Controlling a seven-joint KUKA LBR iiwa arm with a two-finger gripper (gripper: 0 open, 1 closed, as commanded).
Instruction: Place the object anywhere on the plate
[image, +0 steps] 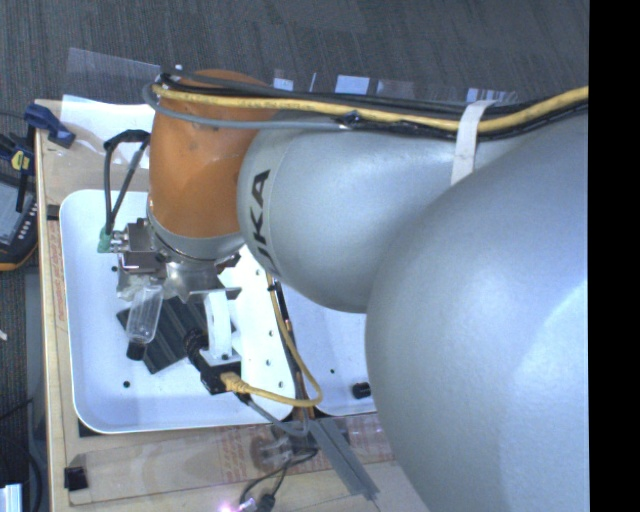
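Found the pincer (178, 325) hanging low over the floor of the left white bin (75, 300), 1 of 2 on the wooden bench (150, 465). Could not tell whether spread, pressed together or pinching anything, with the wrist blocking the view from above. Noted a dark blocky shape (165, 340) directly beneath the pincer, touching or nearly touching the bin floor; could not tell whether part of the pincer or the object itself. Saw bare white bin floor to the left of the pincer and below it in the view, up to the raised rim. Traced the orange band (195, 170) straight above the pincer, and beyond that the huge grey arm (420, 250) reaching in from the right. Caught a strip of the right bin (335, 345) just to the right of the pincer, under the arm, with a small dark item (360, 390) on it, too small to identify. Followed a yellow cable (290, 385) looping down just right of the pincer, toward the bench edge.
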